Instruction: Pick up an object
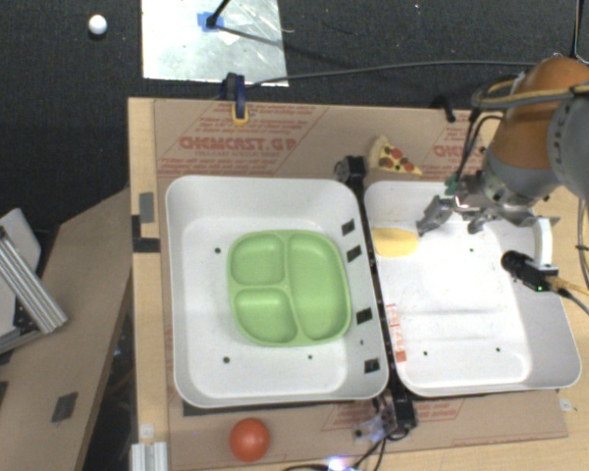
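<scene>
A flat yellow object [395,241] lies in the right bin [471,361], close to its left wall near the back. My gripper [452,221] hangs over the back of that bin, just right of and slightly above the yellow object. Its fingers are spread open with nothing between them. A green divided plate [287,287] sits in the middle of the left bin [196,361].
A toy pizza slice [394,157] lies on the board behind the right bin. On the board in front of the left bin rests a red ball [248,438]. A small white ball [97,25] sits far back left, next to a shiny sheet [211,27].
</scene>
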`<state>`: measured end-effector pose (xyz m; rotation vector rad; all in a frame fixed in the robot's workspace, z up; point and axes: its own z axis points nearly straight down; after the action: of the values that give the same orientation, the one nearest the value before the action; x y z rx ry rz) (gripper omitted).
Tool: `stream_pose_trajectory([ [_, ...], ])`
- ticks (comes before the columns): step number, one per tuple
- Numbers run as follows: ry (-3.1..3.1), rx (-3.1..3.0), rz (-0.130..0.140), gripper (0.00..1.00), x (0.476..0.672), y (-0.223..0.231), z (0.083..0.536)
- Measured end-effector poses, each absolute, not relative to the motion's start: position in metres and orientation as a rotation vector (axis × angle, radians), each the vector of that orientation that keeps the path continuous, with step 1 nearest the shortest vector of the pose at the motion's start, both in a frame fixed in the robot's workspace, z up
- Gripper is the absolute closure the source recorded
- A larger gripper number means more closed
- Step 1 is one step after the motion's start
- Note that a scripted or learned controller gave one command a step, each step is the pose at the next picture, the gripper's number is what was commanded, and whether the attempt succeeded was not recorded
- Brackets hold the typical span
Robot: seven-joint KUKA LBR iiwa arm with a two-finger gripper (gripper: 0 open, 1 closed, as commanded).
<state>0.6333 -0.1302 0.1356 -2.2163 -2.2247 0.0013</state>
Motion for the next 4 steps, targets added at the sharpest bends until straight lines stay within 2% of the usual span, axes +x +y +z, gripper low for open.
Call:
stream_pose_trajectory([
  [1,-2.224,-2.218,0.001,0.00,0.633,-0.130,0.084],
  [2,-2.229,-2.220,-0.005,1.00,0.635,-0.130,0.098],
  [4,-2.231,-2.221,-0.006,1.00,0.645,-0.144,0.216],
])
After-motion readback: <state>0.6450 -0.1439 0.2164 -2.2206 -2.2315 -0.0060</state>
